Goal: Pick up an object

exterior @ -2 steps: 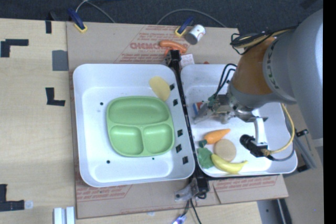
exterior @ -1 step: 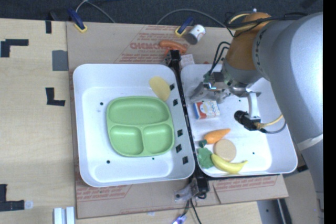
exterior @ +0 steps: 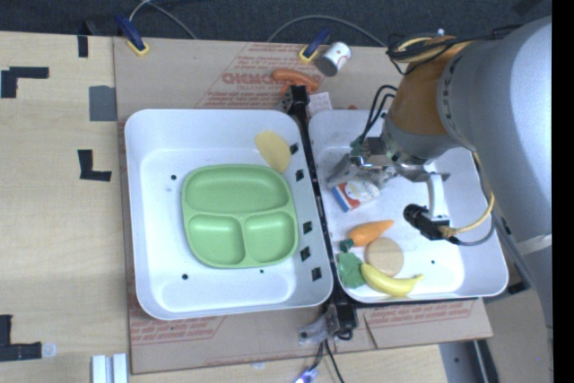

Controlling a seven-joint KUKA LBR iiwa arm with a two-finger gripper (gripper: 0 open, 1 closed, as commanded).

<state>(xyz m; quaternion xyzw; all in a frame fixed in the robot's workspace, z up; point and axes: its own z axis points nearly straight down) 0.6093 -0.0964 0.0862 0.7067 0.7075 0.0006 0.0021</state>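
1. Overhead, two white bins sit side by side on the counter [exterior: 54,220]: a left bin [exterior: 148,282] and a right bin [exterior: 466,278].
2. The left bin holds a green tray [exterior: 240,216] with three compartments, lying flat near the middle.
3. A yellow piece [exterior: 273,150] lies just beyond the tray's far right corner, close to the wall between the bins.
4. The arm [exterior: 484,94], grey with an orange band, reaches in from the right over the right bin.
5. Its jaws [exterior: 363,159] are low over the far left part of the right bin; whether they are wide or narrow I cannot tell.
6. A crumpled packet [exterior: 357,191] with red and blue print lies just under and beside the jaws; no object shows between them.
7. Nearer the front lie a carrot [exterior: 370,232], a round tan disc [exterior: 386,256], a banana [exterior: 388,282] and a green piece [exterior: 350,272], all close together.
8. The banana touches the disc's near edge.
9. Behind the bins, on a cardboard sheet [exterior: 179,76], stand an orange object [exterior: 294,77] and a small white cylinder [exterior: 333,58].
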